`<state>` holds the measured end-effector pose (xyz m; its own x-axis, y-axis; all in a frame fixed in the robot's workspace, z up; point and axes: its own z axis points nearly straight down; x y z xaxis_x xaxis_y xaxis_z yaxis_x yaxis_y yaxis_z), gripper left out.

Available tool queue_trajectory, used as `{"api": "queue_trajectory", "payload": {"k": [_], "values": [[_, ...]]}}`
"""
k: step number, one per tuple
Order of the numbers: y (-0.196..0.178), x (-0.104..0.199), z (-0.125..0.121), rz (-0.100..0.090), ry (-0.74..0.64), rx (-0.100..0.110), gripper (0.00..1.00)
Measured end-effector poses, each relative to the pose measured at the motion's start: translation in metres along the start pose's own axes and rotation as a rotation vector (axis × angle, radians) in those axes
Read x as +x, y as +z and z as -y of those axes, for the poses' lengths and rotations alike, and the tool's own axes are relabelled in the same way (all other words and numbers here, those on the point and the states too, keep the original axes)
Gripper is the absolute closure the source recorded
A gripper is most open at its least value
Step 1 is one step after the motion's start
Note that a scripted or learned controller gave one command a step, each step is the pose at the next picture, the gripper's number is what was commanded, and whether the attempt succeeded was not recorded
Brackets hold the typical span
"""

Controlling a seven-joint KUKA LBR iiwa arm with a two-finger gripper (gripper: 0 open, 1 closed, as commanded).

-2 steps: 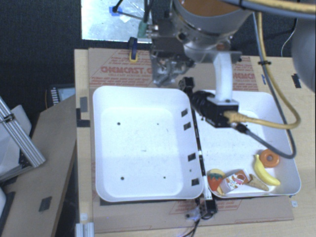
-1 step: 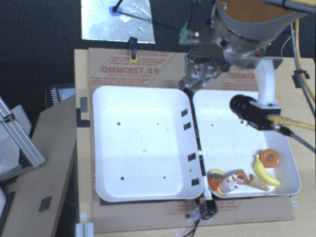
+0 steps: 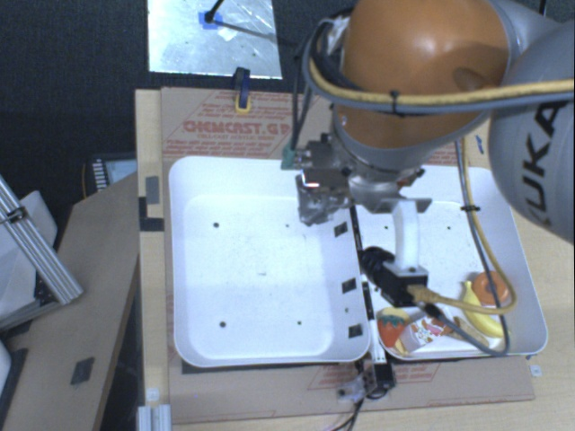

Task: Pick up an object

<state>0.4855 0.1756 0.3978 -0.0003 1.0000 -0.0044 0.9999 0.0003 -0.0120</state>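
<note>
My gripper (image 3: pixel 316 212) hangs over the right part of the left white bin (image 3: pixel 193 268), close to the divider between the two bins. Nothing shows between its tips. The objects lie in the front corner of the right bin (image 3: pixel 521 259): a red and white packet (image 3: pixel 410 330), a yellow banana-shaped piece (image 3: pixel 482 318) and an orange round thing (image 3: pixel 491 285). All three sit well to the front right of the gripper, partly crossed by the yellow cable. The large orange wrist band hides the back of the right bin.
The bins rest on a cardboard sheet (image 3: pixel 225 128) on the bench. A yellow and black clamp (image 3: pixel 242 90) sits at the back edge, with a shiny metal plate (image 3: pixel 211 23) beyond it. An aluminium rail (image 3: pixel 31 245) leans at the far left.
</note>
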Motion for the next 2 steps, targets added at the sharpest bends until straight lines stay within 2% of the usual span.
{"api": "queue_trajectory", "payload": {"k": [1,2], "values": [[0.028,-0.023,-0.043,-0.003,0.003,-0.011,1.0],[0.013,-0.056,-0.095,-0.004,0.004,-0.018,1.0]]}}
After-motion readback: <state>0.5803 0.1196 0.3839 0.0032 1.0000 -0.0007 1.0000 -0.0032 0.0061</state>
